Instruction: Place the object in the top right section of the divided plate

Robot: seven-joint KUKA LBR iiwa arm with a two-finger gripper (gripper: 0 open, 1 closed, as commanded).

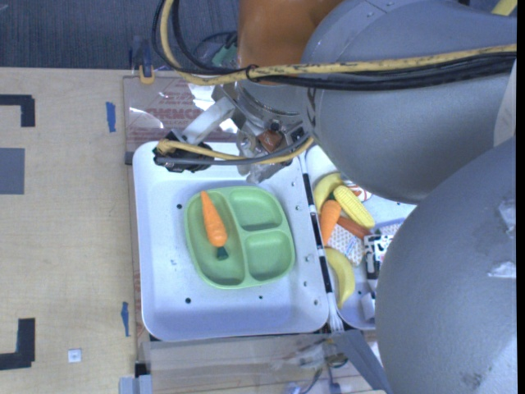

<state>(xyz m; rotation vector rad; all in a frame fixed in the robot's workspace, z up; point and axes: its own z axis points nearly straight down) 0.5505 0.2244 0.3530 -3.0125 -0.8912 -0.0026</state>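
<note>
A green divided plate (271,257) lies in the left white bin (164,294). An orange carrot (212,218) with a dark green stub rests in the plate's long left section. Both smaller sections on the plate's right side hold nothing. My gripper (258,150) hangs over the bin's far edge, just beyond the plate's top, under the arm's wrist and cables. Its lower end is hidden among brackets and cables.
The right bin (371,314) holds toy food: a yellow banana (342,271), a corn cob (353,205), another banana (326,187) and an orange piece (330,218). The big grey arm covers the right of the view. Yellow cables (197,148) drape over the left bin's far rim.
</note>
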